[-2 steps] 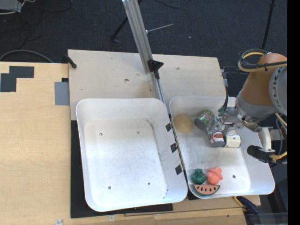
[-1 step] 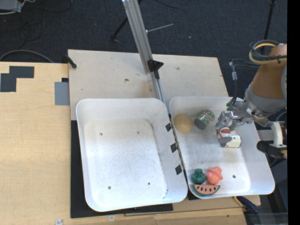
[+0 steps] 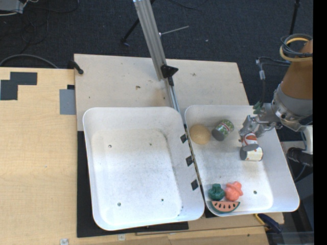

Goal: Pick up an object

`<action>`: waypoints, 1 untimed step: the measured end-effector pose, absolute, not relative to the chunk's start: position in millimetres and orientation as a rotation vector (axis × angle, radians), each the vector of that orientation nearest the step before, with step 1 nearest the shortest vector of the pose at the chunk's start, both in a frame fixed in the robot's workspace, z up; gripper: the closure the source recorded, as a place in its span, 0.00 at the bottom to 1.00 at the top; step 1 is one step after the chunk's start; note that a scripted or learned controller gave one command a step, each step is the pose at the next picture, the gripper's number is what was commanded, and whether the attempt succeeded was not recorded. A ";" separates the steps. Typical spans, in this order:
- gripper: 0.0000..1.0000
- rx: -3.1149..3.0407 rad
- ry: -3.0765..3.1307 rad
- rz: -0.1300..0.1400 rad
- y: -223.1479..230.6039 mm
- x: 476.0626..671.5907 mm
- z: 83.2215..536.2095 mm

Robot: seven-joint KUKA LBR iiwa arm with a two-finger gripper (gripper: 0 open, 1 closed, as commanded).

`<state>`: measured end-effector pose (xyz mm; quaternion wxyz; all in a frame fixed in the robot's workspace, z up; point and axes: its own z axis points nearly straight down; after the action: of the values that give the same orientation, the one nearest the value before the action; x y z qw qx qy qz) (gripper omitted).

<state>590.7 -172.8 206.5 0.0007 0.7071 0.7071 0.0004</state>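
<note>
Two shallow white bins sit side by side on the bench point(image 3: 127, 80): the left bin point(image 3: 135, 167) and the right bin point(image 3: 276, 188), which carries every loose item. The hand point(image 3: 251, 132) hangs over the right bin's upper right part, directly above a small object point(image 3: 251, 152) that looks white and boxy with a grey end and a touch of red at its top. That object lies on the bin floor near the right wall, just below the hand; whether the hand touches it cannot be told, and whether the hand is released or clenched cannot be told either, since its tip merges with the red and grey of the object.

Counting the rest in the right bin: one tan rounded lump point(image 3: 200, 134) near the dividing wall, one grey-green can point(image 3: 223, 129) lying tilted just beside it, one dark green piece point(image 3: 216, 192), one orange-pink piece point(image 3: 234, 190) touching or nearly touching the green one, and one watermelon slice point(image 3: 225, 206) at the bin's lower rim, just under those two. The shapes of the green and orange pieces are too small to make out. One arm point(image 3: 297, 83) enters from the right, its upper part cut off by the frame edge.
</note>
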 end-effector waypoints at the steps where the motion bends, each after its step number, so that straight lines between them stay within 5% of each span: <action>1: 1.00 2.217 2.228 0.002 -119.4 605.1 218.0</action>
<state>605.1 -119.4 218.0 -0.0008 0.7054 0.7088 0.0008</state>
